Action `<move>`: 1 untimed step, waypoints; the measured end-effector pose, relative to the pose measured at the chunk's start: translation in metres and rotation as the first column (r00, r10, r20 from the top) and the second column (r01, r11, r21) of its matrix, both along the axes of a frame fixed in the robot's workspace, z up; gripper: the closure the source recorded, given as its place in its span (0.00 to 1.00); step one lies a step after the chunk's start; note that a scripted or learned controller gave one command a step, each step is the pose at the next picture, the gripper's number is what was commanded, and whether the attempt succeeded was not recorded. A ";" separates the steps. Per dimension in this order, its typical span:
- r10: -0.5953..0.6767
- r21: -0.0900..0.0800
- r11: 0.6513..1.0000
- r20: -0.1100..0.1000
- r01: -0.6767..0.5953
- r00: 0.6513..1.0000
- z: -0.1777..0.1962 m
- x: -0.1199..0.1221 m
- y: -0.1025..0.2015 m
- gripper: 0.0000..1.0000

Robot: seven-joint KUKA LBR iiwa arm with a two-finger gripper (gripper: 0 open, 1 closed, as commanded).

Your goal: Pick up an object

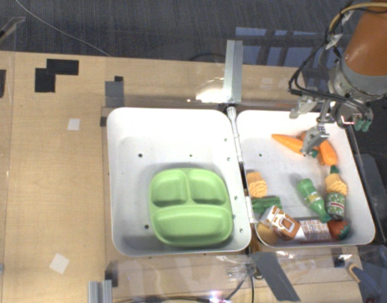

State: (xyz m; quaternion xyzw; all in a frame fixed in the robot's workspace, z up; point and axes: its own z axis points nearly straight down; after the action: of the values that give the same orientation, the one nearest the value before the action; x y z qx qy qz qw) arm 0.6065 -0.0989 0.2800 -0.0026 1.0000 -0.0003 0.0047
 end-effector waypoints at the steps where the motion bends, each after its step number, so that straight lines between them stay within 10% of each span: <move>1: 0.153 0.004 0.988 -0.012 -0.153 0.988 -0.181 -0.002 -0.004 0.00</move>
State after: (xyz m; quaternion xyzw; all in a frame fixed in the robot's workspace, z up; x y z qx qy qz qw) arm 0.6049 -0.1029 0.0986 -0.0795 0.9968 0.0015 -0.0016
